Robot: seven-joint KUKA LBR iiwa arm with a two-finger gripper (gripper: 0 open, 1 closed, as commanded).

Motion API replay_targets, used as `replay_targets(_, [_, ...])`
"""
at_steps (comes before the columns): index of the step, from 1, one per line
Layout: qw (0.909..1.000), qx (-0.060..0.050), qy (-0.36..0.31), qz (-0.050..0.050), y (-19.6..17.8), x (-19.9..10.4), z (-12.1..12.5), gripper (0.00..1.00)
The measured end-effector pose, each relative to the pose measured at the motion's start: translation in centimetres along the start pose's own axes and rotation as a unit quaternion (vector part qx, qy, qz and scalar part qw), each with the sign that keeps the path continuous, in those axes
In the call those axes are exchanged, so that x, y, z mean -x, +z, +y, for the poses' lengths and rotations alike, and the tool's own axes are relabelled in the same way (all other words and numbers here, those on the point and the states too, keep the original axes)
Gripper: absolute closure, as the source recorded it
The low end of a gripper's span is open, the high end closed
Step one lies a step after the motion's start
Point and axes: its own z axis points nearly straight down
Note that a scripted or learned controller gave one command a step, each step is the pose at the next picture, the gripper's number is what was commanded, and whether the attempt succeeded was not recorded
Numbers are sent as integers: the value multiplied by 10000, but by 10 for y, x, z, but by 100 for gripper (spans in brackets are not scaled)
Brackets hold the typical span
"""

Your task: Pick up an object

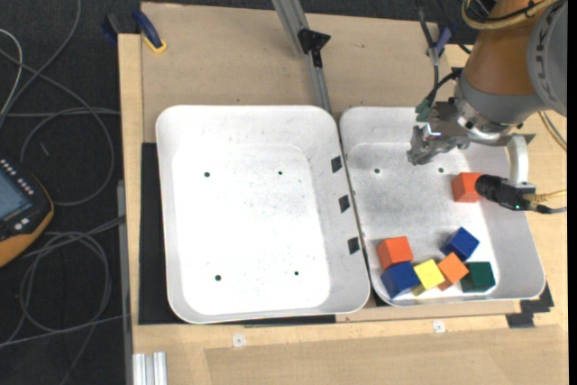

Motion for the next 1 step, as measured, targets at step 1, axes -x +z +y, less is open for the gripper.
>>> replay_targets(1, [10000, 9, -7, 0, -55, 0, 2, 100])
